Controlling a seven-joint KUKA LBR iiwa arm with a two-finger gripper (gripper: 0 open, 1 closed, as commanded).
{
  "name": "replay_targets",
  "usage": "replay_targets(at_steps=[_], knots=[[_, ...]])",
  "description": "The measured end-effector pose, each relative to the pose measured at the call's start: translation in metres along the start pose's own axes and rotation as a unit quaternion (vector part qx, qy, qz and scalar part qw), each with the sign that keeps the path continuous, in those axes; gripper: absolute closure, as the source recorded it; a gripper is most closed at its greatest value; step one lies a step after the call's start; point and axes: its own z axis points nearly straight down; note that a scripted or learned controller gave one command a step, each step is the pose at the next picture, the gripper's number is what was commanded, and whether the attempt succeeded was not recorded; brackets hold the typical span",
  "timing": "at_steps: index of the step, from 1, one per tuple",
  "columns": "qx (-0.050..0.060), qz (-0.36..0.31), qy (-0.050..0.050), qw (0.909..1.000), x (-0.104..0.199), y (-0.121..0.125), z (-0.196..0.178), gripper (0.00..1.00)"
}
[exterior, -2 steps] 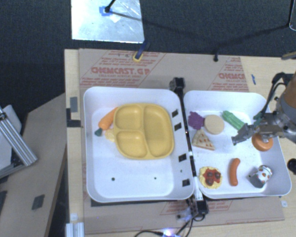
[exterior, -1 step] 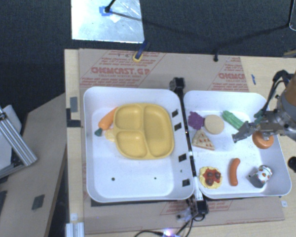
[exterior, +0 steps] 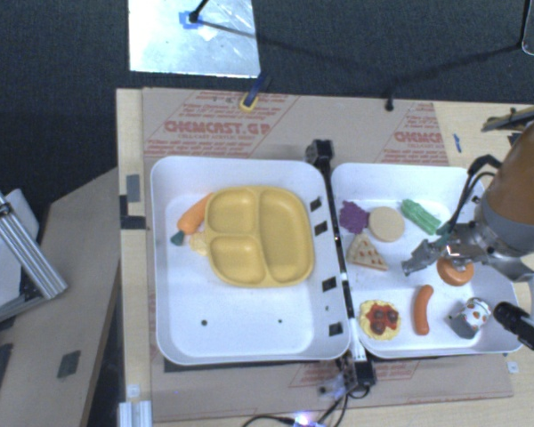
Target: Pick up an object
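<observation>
Nothing is yet seen lifted: the gripper (exterior: 442, 254) is poised at right of frame over the right bin (exterior: 400, 174), its state untellable, beside an orange disc (exterior: 456, 272), with pickup left undone.

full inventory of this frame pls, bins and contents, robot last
shallow white plastic bin: 2, white, side by side on the bench; second one on the view's right
yellow three-compartment plastic tray: 1, yellow, left bin
orange toy carrot: 1, orange with green tip, left bin, against the tray's left edge
purple toy grape bunch: 1, purple, right bin, upper left
round tan toy cookie: 1, tan, right of the grapes
green ridged toy piece: 1, green, right bin, top
toy pizza slice: 1, tan with red dots, below the cookie
round yellow toy pizza: 1, yellow and red, right bin, bottom
red toy sausage: 1, red-orange, right of the round pizza
orange round toy: 1, orange, under the gripper
grey and white toy: 1, right bin, lower right
gripper: 1, grey, above the right bin
</observation>
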Motion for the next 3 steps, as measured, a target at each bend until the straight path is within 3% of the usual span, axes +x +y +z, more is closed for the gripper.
replay_targets(at_steps=[1, 2, 3], knots=[[0.0, 0.001, 0.0, 1.0, -0.006, -0.003, 0.061, 0.0], [-0.011, 0.0, -0.004, 0.9999, -0.008, 0.003, 0.094, 0.0], [-0.011, 0.001, -0.005, 0.9999, -0.009, 0.003, 0.085, 1.0]])
